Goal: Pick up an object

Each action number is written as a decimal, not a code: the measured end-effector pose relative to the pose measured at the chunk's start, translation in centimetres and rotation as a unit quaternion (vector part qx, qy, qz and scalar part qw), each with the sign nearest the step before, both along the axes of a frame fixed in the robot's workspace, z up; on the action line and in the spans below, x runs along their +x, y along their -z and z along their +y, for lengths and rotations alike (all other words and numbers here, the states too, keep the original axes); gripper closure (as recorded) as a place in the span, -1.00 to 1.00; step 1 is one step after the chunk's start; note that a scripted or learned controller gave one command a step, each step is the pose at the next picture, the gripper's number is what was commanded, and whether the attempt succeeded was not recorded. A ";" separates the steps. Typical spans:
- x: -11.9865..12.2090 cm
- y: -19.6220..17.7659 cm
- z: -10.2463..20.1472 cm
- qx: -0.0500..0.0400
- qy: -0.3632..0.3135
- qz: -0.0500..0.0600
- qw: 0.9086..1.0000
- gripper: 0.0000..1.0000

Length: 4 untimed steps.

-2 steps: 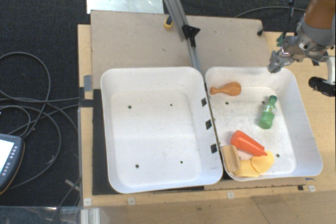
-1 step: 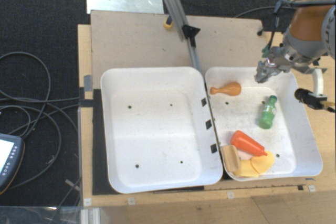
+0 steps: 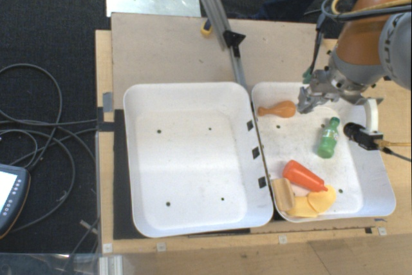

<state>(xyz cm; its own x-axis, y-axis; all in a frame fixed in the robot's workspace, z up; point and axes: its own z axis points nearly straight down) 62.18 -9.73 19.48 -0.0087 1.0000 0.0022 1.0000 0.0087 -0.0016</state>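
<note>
1. Target candidate: the tan drumstick-shaped toy [image 3: 278,110], lying flat on the floor of the right bin [image 3: 373,167], up near the bin's far left corner.
2. Key relation: the toy sits at about 9 o'clock from the gripper [image 3: 306,102], just beside it. The toy's fat end points toward the gripper, the thin neck points away toward the divider between the bins.
3. Long axis of the toy runs roughly 9-to-3 o'clock, nearly level across the view. My read: a grasp across the short axis needs the fingers set along 12-to-6.
4. Single arm, reaching in from 3 o'clock, wrist hanging over the far edge of the right bin.
5. Gripper state: cannot tell. The tip is a dark cluster seen from above; nothing is visibly held between its parts. Contact with the toy's fat end is possible but not resolvable, since they look adjacent.
6. Other objects, all further off: green bottle [image 3: 327,138] at about 5 o'clock from the gripper, upright-ish; orange cone [image 3: 303,176] and yellow pieces [image 3: 314,202] near 6 o'clock, well apart, at the bin's near edge.
7. Judgement: no pick yet. The next move is likely a short shift toward 9 o'clock plus descent. Risk: nudging the toy into the corner wall.
</note>
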 end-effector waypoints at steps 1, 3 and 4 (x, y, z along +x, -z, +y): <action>-1.9 -1.3 4.0 0.000 0.000 -0.001 1.000 1.00; -7.8 -3.9 13.7 0.000 -0.001 0.000 1.000 1.00; -10.4 -4.7 18.8 0.001 -0.001 0.000 1.000 1.00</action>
<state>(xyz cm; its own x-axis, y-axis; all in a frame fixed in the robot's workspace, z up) 51.80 9.07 24.16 -0.0111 0.9999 0.0034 0.9999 0.0111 -0.0006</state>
